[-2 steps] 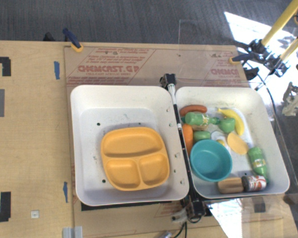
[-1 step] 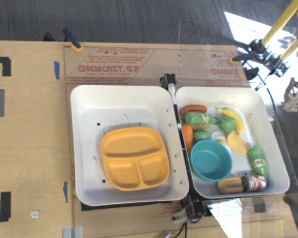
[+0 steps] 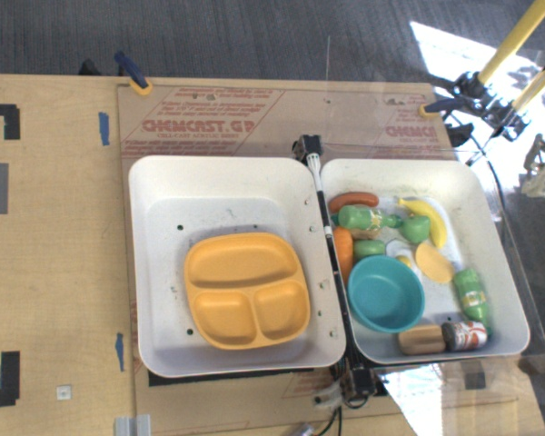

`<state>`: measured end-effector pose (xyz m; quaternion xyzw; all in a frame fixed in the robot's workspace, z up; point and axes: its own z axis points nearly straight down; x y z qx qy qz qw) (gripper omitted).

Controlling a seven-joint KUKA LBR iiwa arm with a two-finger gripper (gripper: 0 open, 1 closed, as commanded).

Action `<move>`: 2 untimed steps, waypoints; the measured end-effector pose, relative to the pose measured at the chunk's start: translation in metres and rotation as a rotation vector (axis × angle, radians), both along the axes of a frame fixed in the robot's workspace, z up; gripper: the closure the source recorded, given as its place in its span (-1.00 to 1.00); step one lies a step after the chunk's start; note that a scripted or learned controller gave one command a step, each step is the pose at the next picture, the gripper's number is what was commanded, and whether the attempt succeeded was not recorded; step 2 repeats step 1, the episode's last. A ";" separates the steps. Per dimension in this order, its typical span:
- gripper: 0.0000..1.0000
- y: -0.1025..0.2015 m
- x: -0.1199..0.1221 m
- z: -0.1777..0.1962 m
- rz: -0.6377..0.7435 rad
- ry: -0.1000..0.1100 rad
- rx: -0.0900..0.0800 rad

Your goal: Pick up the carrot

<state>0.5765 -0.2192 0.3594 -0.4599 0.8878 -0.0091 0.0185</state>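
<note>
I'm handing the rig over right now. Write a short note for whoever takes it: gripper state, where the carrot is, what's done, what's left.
Gripper: nothing to report on it at this moment.
Carrot: lying in the right bin, against its left wall, beside the teal bowl and below the red sausage.
Left bin has the orange divided plate.
Done: nothing yet; the carrot sits unlifted.
Left: reach in, grasp the carrot, lift it.

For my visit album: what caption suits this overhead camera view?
Carrot beside a teal bowl among toy food in the right bin; orange tray in the left bin.
</note>
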 end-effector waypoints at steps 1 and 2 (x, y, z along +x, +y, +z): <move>1.00 0.000 0.003 0.013 -0.002 -0.012 0.000; 1.00 0.000 0.003 0.013 -0.002 -0.012 0.000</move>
